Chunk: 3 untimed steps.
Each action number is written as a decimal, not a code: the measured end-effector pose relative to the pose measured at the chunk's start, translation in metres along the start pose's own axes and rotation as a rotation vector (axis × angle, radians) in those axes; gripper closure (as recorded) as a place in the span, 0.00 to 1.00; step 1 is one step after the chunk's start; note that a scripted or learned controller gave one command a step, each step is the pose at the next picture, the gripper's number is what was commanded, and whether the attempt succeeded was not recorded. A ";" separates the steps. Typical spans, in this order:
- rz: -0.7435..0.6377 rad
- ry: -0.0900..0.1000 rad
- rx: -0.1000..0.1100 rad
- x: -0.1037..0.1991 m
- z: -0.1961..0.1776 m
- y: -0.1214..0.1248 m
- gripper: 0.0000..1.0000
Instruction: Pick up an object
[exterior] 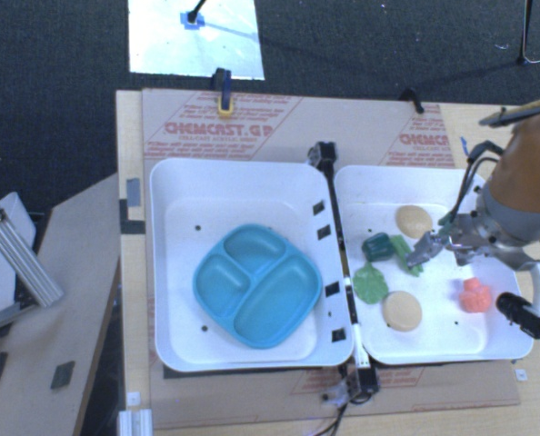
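The right bin (434, 348) holds several small items. A tan round piece (414, 218) lies at the back, with a dark teal block (375, 245) and a green stick-shaped piece (398, 246) in front of it. Nearer the front lie a flat green leaf shape (371, 285), a tan disc (402, 311) and a pink lumpy toy (475, 295). My gripper (421, 254) reaches in from the right and hangs low, right beside the green stick's right end. Nothing can be seen held in it.
The left bin (175, 198) carries a blue divided plate (256, 284). A black clip strip (335, 262) runs along the seam between the bins. The arm's orange band (529, 166) hangs over the right bin's far right side.
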<state>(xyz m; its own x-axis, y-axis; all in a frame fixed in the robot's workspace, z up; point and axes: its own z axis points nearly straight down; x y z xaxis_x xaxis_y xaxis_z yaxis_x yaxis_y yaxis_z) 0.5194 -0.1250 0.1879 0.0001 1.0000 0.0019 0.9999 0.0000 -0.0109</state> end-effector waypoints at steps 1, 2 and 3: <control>-0.003 -0.002 -0.011 0.000 -0.006 0.003 0.00; -0.001 -0.001 -0.008 -0.004 0.054 -0.003 0.00; 0.000 -0.002 -0.013 -0.004 0.105 -0.002 0.00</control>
<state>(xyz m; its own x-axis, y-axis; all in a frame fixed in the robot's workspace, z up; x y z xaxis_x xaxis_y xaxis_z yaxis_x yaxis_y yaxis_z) 0.5167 -0.1288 0.0832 0.0004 1.0000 -0.0002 1.0000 -0.0004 0.0019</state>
